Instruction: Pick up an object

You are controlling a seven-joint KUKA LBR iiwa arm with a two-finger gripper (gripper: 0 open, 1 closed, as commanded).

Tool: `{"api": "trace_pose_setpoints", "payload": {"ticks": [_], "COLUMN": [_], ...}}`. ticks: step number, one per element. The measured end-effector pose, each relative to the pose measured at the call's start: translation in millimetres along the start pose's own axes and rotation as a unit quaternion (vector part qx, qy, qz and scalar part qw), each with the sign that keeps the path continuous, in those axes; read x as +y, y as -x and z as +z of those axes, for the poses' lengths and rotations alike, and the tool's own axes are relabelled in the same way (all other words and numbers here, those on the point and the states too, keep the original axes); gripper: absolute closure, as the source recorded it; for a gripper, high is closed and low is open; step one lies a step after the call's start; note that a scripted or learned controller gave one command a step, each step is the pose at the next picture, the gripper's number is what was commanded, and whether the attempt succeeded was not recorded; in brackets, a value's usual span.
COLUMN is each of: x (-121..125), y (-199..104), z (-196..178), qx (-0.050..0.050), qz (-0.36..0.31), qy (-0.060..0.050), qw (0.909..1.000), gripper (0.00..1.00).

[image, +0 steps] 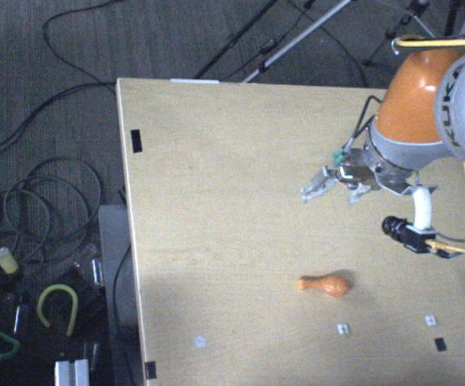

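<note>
A small orange object (326, 285), shaped like a pear or a drumstick, lies on its side on the light wooden bench top (216, 215), toward the front right. My gripper (331, 192) hangs above the bench, well behind the object and apart from it. Its fingers (314, 188) point left and stand open with nothing between them. The grey arm with its orange band (413, 103) comes in from the right.
Small square markers (343, 328) (430, 321) lie near the front right. A black tag (137, 141) sits by the bench's left edge. Cables and tools (47, 215) cover the floor on the left, and stand legs (313, 22) cross behind the bench.
</note>
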State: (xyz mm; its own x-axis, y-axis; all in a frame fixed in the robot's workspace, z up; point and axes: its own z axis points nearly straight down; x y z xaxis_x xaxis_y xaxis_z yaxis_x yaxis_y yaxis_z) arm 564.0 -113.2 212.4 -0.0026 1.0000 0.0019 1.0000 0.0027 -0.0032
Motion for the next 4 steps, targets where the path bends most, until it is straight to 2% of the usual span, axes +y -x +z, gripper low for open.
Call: {"api": "trace_pose_setpoints", "payload": {"ticks": [1, 2, 3, 4], "x": [53, 86, 105, 105], "y": [57, 77, 53, 18], "z": [36, 129, 127, 128], "qx": [0.000, -0.002, -0.003, -0.002], "qz": [0.010, -0.067, -0.204, -0.339], "qy": [0.000, 0.000, 0.002, 0.001], "qw": [0.9999, 0.9977, 0.9791, 0.9408], "gripper": [0.00, 0.00, 0.00, 0.00]}}
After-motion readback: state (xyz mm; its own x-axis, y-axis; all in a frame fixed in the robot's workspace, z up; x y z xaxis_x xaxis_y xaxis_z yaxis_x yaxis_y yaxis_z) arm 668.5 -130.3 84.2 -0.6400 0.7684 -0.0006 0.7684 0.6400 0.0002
